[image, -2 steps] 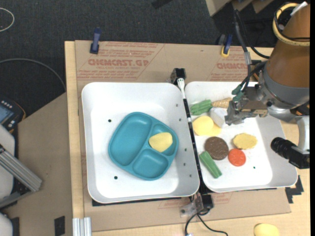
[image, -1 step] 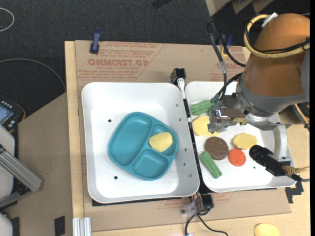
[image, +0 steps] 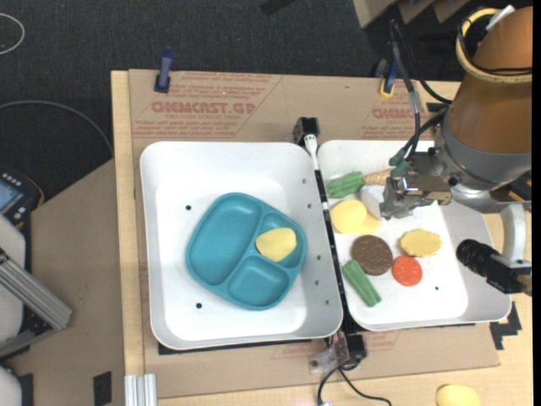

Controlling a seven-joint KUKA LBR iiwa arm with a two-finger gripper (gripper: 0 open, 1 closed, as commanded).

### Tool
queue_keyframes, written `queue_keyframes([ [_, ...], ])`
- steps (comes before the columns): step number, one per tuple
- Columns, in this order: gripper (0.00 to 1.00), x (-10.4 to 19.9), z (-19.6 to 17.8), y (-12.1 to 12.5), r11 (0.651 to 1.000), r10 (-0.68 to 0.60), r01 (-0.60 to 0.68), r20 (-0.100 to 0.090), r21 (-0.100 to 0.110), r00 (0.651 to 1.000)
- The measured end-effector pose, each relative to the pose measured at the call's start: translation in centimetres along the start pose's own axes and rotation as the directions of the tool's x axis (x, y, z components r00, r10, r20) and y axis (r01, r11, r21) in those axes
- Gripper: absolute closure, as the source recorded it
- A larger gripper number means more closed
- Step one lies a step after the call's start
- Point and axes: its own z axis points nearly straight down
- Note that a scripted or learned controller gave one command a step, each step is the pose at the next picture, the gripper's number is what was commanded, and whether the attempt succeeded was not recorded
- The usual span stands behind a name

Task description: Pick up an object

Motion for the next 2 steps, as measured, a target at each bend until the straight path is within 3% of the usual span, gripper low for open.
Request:
queue_keyframes([
  [1,1.0,0.5,4.1,-0.1,1.0,-0.002,0.002,-0.002,0.008,1.0],
  [2,1.0,6.3,2.8,-0.1,1.0,-0.009,0.009,-0.003,0.002,1.0],
])
